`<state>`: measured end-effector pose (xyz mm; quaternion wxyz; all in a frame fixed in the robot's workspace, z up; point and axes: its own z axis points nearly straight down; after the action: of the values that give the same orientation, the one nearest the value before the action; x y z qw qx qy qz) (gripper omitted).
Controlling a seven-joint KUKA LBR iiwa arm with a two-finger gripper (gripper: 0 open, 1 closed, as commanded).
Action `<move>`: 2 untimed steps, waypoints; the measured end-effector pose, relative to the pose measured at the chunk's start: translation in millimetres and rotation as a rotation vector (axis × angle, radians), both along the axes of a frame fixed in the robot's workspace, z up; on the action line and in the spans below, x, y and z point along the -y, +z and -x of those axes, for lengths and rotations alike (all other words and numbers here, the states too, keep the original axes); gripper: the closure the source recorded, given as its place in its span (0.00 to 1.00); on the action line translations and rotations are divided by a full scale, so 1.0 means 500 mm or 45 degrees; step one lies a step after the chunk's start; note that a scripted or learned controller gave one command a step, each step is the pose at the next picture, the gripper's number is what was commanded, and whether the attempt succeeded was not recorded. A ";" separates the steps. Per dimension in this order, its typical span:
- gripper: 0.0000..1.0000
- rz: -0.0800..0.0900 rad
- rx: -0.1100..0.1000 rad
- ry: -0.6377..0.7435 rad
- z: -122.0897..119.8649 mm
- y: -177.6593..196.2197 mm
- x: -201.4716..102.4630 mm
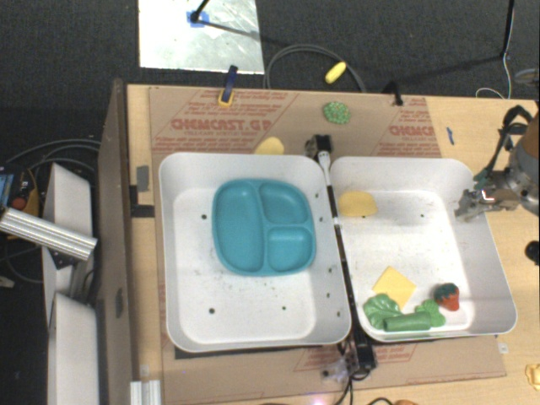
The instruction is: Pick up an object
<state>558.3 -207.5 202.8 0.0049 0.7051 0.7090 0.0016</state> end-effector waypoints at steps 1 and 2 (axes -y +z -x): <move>1.00 -0.010 -0.015 0.004 0.020 -0.094 -0.127; 0.00 -0.006 -0.010 -0.003 0.019 -0.089 -0.119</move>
<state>548.7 -148.0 158.3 0.0005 0.7059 0.7084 0.0004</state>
